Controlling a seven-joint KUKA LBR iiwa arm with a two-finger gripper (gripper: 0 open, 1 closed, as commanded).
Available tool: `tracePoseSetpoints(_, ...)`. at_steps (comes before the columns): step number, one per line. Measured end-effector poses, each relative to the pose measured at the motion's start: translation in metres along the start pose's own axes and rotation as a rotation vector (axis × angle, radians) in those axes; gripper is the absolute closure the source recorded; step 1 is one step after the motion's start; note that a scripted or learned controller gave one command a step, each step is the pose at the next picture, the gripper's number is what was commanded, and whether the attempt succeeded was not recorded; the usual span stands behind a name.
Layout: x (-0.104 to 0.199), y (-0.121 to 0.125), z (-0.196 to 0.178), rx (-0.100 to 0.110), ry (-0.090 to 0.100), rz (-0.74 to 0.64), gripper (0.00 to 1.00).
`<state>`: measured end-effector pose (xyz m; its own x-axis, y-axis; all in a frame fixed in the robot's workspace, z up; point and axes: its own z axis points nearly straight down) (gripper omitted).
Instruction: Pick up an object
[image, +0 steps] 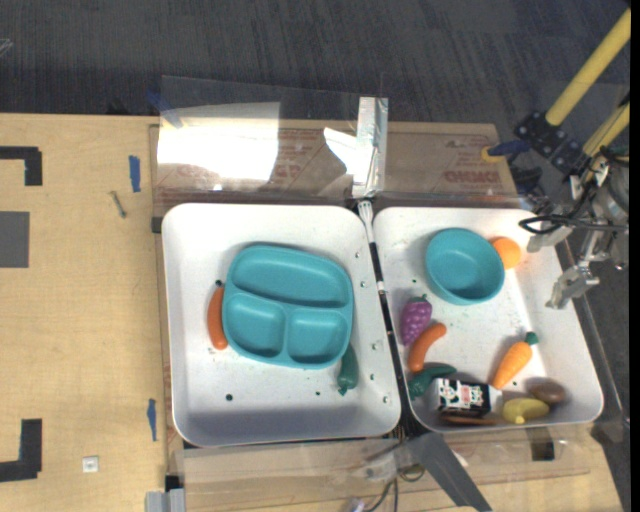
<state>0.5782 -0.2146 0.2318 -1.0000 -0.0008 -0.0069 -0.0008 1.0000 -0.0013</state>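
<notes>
My gripper (568, 285) hangs over the right rim of the right bin (585, 350), with nothing visibly in it. Inside that bin lie a teal bowl (463, 263), an orange fruit (509, 250) touching the bowl's right side, purple grapes (417, 318), a red-orange sausage (427, 343), a carrot (513, 360), a black-and-white carton (462, 397), a yellow fruit (525, 409) and a brown potato (547, 391). The carrot is the closest item to the gripper, below and left of it.
The left bin (190, 400) holds a teal divided plate (288, 305), an orange sausage (216, 318) at its left edge and a dark green piece (347, 372) at its lower right. Yellow rods (590, 65) and cables stand at the upper right.
</notes>
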Motion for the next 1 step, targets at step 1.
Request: tracePoseSetpoints(1, -0.0139, 0.0348, 0.1211, -0.007, 0.011, -0.187, 0.0)
